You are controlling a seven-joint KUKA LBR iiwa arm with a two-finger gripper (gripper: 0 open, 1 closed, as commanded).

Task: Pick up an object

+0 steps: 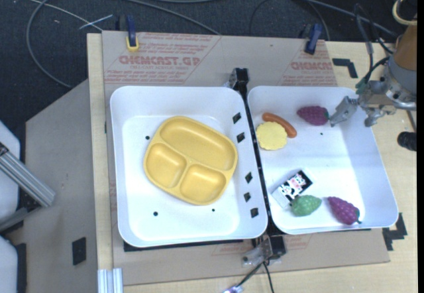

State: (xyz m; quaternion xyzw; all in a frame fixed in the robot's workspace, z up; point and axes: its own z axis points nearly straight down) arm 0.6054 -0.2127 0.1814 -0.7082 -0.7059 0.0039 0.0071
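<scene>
While my claw (356,111) sits over the right bin (371,152) near its upper right corner, fingers spread, nothing between them, I'd call this the approach step: no object picked yet. Nearest candidate is the purple grape bunch (313,114), just left of the fingertips. Next move, by my read: shift left, drop, close around it. Other options: orange carrot (279,123) touching a yellow disc (271,135); black-and-white card (293,186), green piece (305,205), second grape bunch (343,209) near the front edge. Board behind reads "CHEMCAST GP" (159,59). Card print unreadable.
</scene>
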